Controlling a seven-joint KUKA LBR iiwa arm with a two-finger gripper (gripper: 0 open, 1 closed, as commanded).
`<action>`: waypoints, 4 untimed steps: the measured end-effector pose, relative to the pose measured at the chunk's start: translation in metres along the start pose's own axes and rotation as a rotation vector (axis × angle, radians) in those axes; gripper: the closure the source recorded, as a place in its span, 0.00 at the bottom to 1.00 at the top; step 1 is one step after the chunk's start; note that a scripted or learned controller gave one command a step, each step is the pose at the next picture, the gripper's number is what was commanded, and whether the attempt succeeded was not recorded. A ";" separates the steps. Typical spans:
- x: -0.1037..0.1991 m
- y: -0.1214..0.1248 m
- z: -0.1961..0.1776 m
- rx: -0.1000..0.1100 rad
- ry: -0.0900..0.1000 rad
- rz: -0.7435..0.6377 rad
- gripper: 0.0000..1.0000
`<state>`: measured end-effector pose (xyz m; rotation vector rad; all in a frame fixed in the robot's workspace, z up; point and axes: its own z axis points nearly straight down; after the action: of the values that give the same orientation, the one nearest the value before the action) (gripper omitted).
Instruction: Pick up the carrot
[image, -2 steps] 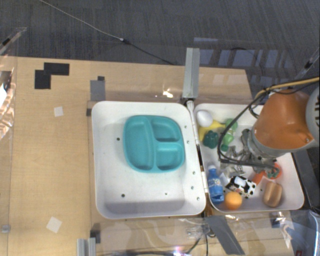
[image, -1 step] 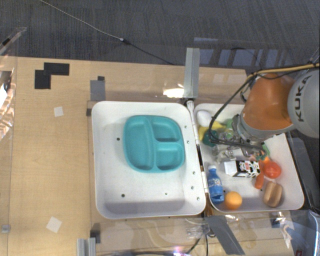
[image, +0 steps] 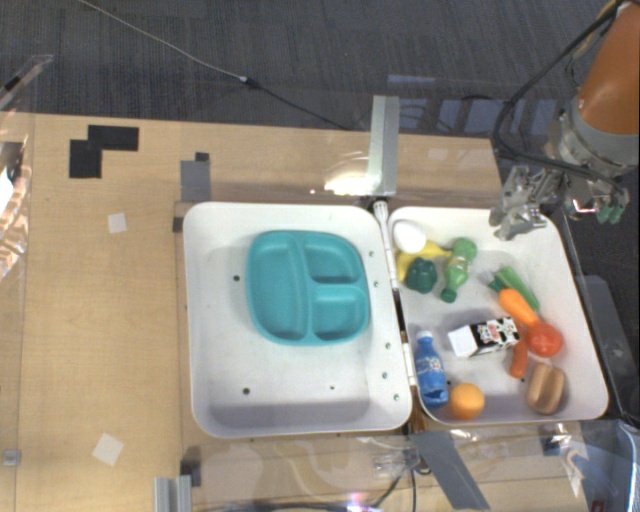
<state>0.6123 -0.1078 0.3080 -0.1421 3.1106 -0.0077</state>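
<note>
orange band and grey wrist of the arm (image: 608, 95) enter my camera view at the top right, cables trailing behind. i find the gripper (image: 518, 212) hanging over the back rim of the right bin (image: 575, 262), near its far right corner, pointing down and left. whether it is open or closed i cannot tell at this angle, and i see nothing in it.

carrot (image: 517, 304) lies in the right bin, right of centre, orange body with its green top (image: 510, 281) pointing toward the back. it is well apart from the gripper, which sits further back. a milk carton (image: 483, 336) lies just beside it on the left, and a red tomato (image: 545, 341) touches or nearly touches its lower right end. bare white floor lies between the carrot and the bin's right wall, and behind the green top up to the back rim.

elsewhere in that bin: a white egg (image: 408, 236), a yellow piece (image: 428, 252), a dark green pepper (image: 421, 275), a green bottle (image: 458, 264), a blue bottle (image: 429, 368), an orange fruit (image: 466, 401) and a bread roll (image: 545, 388) at the front.

left bin (image: 215, 390) holds a teal divided plate (image: 307, 285), with bare floor all round it.
</note>
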 end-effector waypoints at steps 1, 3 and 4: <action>0.116 -0.055 -0.009 -0.004 0.017 -0.306 1.00; 0.059 -0.093 0.191 0.003 0.003 0.269 1.00; 0.067 -0.066 0.049 0.003 0.001 0.156 1.00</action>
<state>0.5528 -0.1799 0.2578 0.1003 3.1132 -0.0093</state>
